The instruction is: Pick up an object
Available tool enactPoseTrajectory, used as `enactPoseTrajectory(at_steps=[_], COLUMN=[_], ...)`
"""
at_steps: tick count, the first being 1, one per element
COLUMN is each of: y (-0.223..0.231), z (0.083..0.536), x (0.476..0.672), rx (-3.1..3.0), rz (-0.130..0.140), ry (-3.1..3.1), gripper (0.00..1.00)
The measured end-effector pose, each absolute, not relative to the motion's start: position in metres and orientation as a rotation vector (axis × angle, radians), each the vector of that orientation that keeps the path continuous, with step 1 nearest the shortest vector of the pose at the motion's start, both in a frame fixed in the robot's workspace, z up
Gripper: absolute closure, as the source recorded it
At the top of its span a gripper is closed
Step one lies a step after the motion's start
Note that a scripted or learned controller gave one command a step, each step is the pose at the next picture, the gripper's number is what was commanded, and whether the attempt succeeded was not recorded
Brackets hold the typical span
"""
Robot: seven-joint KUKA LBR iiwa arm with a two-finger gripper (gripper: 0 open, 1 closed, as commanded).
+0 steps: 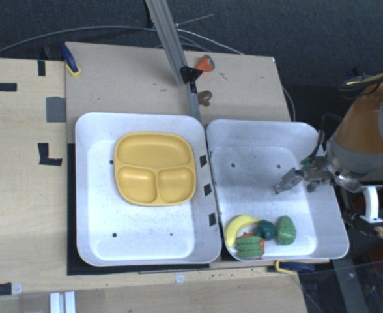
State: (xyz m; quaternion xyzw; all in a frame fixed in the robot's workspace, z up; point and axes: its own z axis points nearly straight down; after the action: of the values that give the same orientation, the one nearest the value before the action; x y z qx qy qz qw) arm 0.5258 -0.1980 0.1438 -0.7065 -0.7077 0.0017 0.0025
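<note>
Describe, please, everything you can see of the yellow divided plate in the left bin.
The yellow plate looks like matte plastic, a rounded rectangle with three compartments: one wide across the far side and two smaller along the near side. It lies flat, right side up, in the far half of the left bin, nothing in it or touching it.

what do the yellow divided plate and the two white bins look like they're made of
The yellow divided plate looks like moulded plastic with a matte, even finish: rounded rims, three smooth compartments, no sharp glare. The left white bin and right white bin also look like thin formed plastic, dull white with dark specks and scuffs; from this view painted metal can't be ruled out.
</note>
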Motion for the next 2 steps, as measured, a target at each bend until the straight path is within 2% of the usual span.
enactPoseTrajectory(at_steps=[1, 2], y=[-0.197, -0.197], z=[0.09, 0.103], x=[0.525, 0.525], rx=[-2.217, -2.217], rz=[0.005, 0.003], ry=[-2.221, -2.222], gripper=[0.0, 1.0])
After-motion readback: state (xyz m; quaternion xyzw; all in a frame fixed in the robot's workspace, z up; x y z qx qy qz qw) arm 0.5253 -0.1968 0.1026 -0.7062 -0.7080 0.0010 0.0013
